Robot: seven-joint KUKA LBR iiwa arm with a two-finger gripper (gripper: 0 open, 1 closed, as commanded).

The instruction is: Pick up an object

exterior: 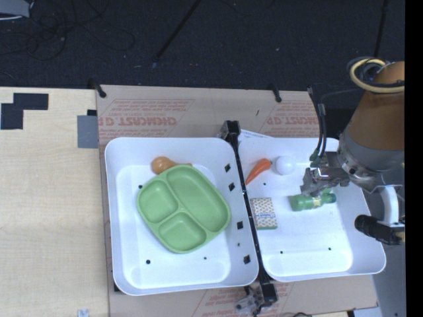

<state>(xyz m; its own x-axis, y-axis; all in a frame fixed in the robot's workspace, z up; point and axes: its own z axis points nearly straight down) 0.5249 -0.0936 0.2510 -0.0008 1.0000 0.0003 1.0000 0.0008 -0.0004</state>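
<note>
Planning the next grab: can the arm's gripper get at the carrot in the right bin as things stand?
Probably yes. The carrot lies bare near the right bin's left wall, nothing on it; the gripper sits above the green bottle, with a white ball between them to skirt.

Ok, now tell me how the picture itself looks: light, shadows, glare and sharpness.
Camera view: even overhead light, with soft shadows only; the left bin and right bin are bright but keep their edges, with no hard glare; the floor behind the bench is nearly black; the whole frame is slightly soft and grainy, so the print on the small patterned box cannot be read, and the gripper blurs into the green object.
</note>
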